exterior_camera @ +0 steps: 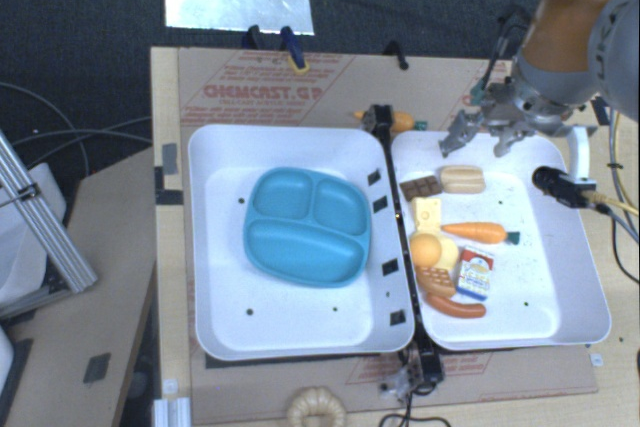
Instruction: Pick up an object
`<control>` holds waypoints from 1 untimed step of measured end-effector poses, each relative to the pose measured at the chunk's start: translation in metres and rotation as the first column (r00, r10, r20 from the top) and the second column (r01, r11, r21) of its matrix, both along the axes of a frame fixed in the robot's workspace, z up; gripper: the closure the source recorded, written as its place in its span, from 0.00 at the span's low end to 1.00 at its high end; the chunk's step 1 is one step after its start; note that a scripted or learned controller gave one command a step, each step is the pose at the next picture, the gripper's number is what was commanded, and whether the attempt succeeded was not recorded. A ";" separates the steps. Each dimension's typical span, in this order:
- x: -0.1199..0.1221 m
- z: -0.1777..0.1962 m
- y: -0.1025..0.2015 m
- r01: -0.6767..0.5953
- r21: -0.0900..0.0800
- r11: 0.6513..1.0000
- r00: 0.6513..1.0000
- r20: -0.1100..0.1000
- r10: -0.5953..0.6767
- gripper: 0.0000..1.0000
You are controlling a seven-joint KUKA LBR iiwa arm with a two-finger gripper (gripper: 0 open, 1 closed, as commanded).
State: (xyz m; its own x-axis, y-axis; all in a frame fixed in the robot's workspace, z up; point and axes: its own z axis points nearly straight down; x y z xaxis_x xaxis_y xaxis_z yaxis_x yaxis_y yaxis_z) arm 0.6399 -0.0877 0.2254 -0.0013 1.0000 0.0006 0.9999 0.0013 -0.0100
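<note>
The right bin (560,295) holds toy food: a tan bread roll (461,179), a chocolate bar (420,186), a yellow cheese slab (428,214), an orange carrot (476,232), a pale orange fruit (427,249), a waffle (433,276), a small red and white carton (475,274) and a sausage (454,306). My gripper (478,137) hangs over the bin's far edge, above and just behind the bread roll. Its two fingers are spread apart, open, with nothing between them.
The left bin (215,215) bears a blue divided plate (305,225). A small orange toy (401,122) lies outside the bins by the divider's far end. A black fitting (560,183) sticks in at the right bin's far right. Blue clamps (293,50) sit behind the bins.
</note>
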 end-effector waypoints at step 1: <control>0.002 0.007 0.000 -0.002 -0.001 1.000 1.000 0.011 0.002 0.00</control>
State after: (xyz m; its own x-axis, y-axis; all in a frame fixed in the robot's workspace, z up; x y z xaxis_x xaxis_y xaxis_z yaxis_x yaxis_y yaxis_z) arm 0.6423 -0.0876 0.2321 -0.0029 1.0000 -0.0003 1.0000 0.0029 0.0013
